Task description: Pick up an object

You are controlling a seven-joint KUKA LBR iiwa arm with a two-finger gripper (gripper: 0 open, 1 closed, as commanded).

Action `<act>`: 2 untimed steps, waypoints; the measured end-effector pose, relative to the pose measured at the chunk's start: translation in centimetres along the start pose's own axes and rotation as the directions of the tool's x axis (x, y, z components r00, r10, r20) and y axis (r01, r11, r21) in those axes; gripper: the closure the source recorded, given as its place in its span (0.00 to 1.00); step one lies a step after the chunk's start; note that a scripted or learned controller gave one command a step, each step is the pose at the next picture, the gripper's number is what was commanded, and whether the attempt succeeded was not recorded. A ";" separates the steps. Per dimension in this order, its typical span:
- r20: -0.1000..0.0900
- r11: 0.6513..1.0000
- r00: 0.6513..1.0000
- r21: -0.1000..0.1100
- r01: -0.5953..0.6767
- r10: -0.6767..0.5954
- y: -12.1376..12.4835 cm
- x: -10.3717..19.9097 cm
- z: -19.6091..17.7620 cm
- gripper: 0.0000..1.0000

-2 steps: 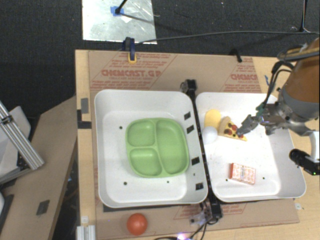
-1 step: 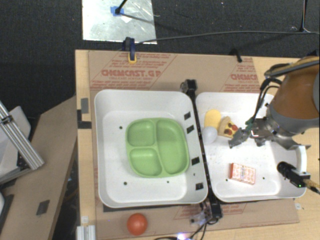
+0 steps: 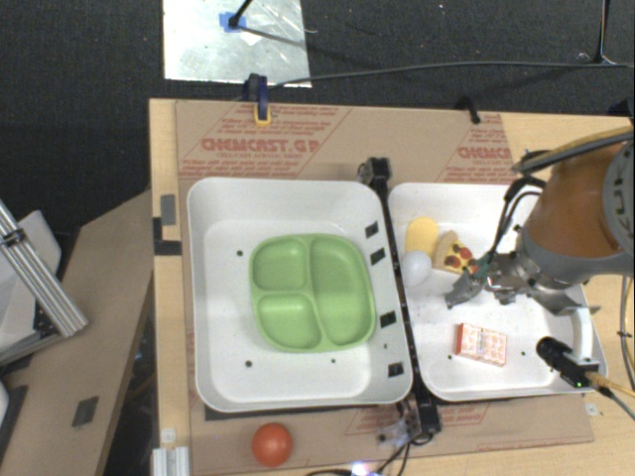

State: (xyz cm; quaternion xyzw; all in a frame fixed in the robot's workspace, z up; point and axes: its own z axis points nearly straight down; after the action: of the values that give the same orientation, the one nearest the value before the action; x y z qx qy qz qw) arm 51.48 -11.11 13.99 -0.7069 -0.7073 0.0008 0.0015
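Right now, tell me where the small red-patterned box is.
The small red-patterned box lies flat in the right bin, near its front edge, just below the gripper in the camera view.

Orange ball [image 3: 272,443] on the bench below the left bin, blue clamp [image 3: 257,96] at the cardboard's top edge

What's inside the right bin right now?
The right bin holds a yellow object, a white ball, a pizza-slice toy and a small red-and-white packet. The gripper and arm cover the bin's right part, so anything beneath them is hidden.
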 end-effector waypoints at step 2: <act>0.001 1.000 1.000 -0.004 0.001 -0.001 0.1 0.0 3.9 1.00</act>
State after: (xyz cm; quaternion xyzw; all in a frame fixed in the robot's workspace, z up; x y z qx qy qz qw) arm 51.56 -11.10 10.06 -0.7067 -0.7076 -0.0005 -0.0004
